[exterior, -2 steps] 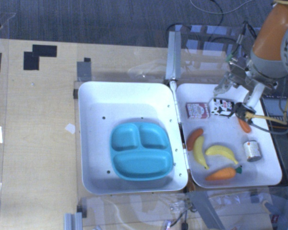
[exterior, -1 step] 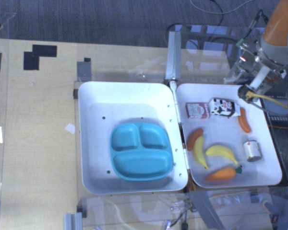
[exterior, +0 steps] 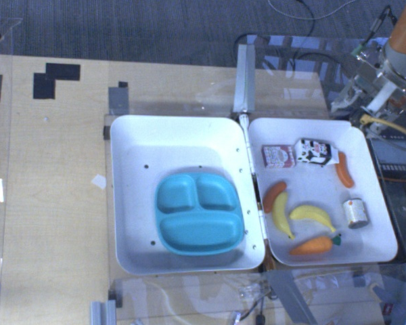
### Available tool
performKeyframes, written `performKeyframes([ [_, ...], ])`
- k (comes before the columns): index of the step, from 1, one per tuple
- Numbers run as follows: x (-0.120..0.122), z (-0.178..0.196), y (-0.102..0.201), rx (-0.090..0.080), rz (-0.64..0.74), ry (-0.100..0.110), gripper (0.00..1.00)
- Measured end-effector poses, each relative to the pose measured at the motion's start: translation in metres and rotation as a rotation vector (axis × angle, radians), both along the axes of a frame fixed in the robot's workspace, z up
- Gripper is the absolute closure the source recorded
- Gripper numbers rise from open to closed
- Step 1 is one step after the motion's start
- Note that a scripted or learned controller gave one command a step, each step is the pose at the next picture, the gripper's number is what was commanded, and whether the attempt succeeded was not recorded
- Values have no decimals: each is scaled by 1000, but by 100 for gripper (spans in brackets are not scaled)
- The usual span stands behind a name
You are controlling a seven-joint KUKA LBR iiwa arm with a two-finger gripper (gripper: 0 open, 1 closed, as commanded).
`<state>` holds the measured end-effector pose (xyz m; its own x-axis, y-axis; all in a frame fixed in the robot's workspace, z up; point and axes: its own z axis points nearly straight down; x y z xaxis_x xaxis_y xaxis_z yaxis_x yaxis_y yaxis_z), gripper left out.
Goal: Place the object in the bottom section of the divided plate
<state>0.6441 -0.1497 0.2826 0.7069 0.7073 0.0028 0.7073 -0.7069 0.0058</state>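
Camera view: I saw arm (exterior: 399,53) parked at 1 o'clock, beyond right bin (exterior: 386,249); jaws' state I couldn't tell. Candidate objects lay in right bin, toward 7 o'clock from wrist: two bananas (exterior: 312,215), carrot (exterior: 311,246), sausages, can, cartons. Blue divided plate (exterior: 199,212) sat in left bin (exterior: 132,181); bottom section bare.

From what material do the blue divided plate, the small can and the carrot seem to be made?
Blue divided plate: likely moulded plastic, one even colour with a soft sheen. Small can: probably metal, with a silvery grey side, though it is small in the view. Carrot: seemingly toy plastic or rubber, smooth uniform orange with a green tip.
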Motion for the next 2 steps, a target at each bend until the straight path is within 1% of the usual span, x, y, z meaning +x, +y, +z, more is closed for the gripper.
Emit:
performKeyframes([
  [1,-29,-17,-14,0,143,4,0],
  [2,2,-7,-45,0,119,1,0],
])
